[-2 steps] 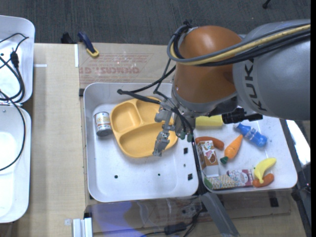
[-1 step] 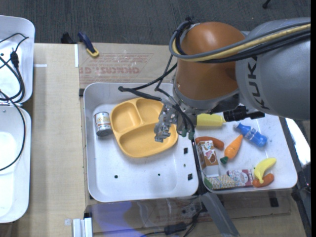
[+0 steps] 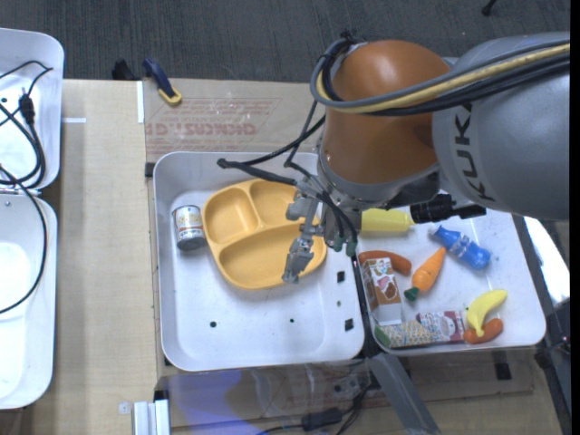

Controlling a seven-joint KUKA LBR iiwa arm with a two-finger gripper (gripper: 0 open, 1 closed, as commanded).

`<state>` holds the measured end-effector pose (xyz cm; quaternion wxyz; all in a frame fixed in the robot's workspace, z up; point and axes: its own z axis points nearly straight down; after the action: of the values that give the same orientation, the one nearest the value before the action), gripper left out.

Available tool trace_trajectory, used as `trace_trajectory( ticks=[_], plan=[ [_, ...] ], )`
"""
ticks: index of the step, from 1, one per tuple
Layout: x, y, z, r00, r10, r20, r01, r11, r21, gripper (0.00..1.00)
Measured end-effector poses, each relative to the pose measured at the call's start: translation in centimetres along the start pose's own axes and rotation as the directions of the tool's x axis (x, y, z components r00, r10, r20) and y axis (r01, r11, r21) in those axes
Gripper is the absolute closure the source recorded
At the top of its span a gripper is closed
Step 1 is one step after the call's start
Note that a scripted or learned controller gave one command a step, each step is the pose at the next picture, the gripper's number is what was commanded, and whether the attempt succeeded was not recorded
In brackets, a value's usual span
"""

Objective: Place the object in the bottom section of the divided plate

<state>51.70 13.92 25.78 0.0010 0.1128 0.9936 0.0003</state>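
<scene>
A yellow divided plate (image 3: 245, 234) lies in the left bin (image 3: 254, 333), with its large bottom section toward the front. My gripper (image 3: 299, 236) hangs over the plate's right rim, by the bottom section. Its fingers (image 3: 295, 263) stand open, and I see nothing between them. A small tin can (image 3: 188, 227) stands upright just left of the plate, touching its edge. The grey arm with its orange band (image 3: 381, 116) covers the back part of the right bin.
The right bin (image 3: 530, 279) holds a yellow bottle (image 3: 387, 220), a blue bottle (image 3: 460, 247), a carrot (image 3: 428, 270), a banana (image 3: 486, 306), a red sausage (image 3: 488, 332) and snack packets (image 3: 385, 290). Black cables (image 3: 263, 161) trail over the left bin's back edge.
</scene>
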Motion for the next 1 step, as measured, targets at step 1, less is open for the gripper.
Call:
trace_trajectory(
  ticks=[1],
  plan=[
    [-0.15,-0.07,-0.87,1.000,0.004,0.001,-0.004,1.000,-0.001,1.00]
  ],
)
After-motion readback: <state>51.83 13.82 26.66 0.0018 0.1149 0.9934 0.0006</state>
